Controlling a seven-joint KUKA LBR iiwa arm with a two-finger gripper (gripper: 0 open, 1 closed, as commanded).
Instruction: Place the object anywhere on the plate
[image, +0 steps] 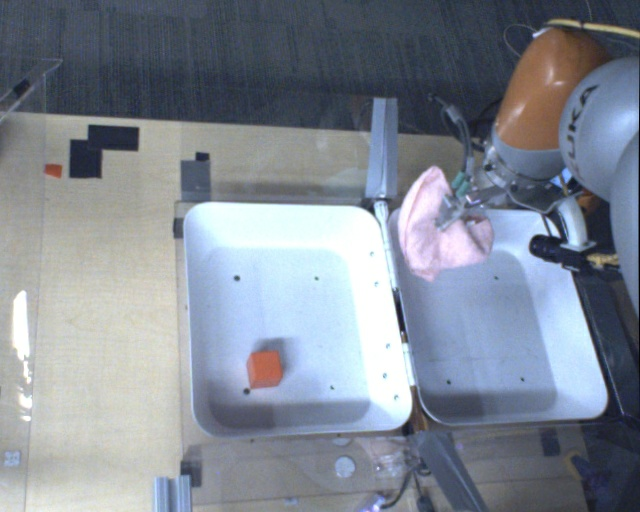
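1. Hanging over the upper left corner of the right shallow white bin (560, 400), the end effector (462, 205) sits at the end of the grey arm with the orange band (545, 85), which reaches in from the right.

2. Draped from it is a crumpled pink piece of cloth (432, 240). The fabric bunches up right at the tip, so I judge the end effector to be clamped on the pink cloth, with most of the cloth hanging to the left and below the tip, next to the divider between the bins.

3. Whether the cloth's lower edge touches the bin floor or hangs just clear of it cannot be told from this slanted view.

4. A small orange block (265, 369) lies in the left shallow white bin (210, 300), on its floor near the lower left, well apart from the end effector and down to its left across the divider.

5. No plate can be made out in either bin or on the wooden table (100, 320), so which way the carried thing must travel is unclear.

6. If the target lies in the left bin, the move would run leftward over the divider, and the trailing cloth could catch on the rim.
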